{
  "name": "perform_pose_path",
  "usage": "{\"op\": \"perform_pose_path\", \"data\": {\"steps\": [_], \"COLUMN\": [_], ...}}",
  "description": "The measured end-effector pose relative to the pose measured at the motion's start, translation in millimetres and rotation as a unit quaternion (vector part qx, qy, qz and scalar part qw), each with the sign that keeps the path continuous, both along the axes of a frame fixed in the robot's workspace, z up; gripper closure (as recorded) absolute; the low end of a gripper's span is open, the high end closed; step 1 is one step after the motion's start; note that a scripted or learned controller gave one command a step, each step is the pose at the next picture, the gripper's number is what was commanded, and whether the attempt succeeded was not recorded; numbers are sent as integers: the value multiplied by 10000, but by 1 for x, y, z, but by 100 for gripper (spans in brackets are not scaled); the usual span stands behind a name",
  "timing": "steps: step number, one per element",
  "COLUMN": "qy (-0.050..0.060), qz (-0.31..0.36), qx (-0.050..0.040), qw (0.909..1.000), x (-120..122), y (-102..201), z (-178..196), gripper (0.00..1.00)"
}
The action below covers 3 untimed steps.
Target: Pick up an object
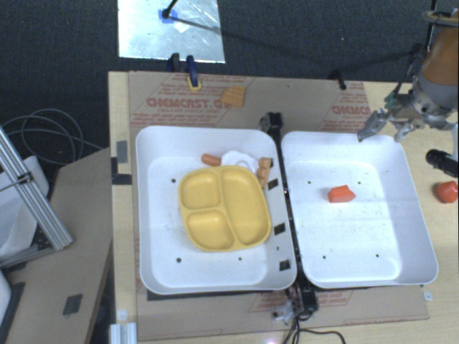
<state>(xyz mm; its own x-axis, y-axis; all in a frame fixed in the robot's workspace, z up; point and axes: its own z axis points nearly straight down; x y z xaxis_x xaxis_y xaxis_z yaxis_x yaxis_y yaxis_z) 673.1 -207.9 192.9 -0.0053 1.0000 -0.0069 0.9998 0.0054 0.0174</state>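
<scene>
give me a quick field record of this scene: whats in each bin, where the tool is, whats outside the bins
left bin: shallow white bin holding a yellow three-compartment plastic plate, a small orange sausage-shaped piece, a white object behind the plate, a tan piece at the plate's right
right bin: shallow white bin holding one orange block
tool: two-finger tool above the right bin's far right corner, nothing between its fingers
outside bins: red-orange object on the bench, right of the right bin
task status: nothing picked up yet

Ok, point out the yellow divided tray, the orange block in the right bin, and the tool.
yellow divided tray (224, 208), camera view, on its centre ridge.
orange block (341, 193), camera view, on its top face.
tool (391, 126), camera view, between its fingertips.
</scene>
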Motion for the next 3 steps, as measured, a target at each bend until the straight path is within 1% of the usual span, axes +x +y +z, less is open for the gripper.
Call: {"op": "perform_pose_path", "data": {"steps": [1,2,3], "qy": [103,103,62], "qz": [-16,-19,-13], "qx": [42,44,27], "qw": [9999,9999,10000], "x": [-45,-77,-74], "y": [32,53,51], "z": [-48,-111,-97], "gripper": [0,0,100]}}
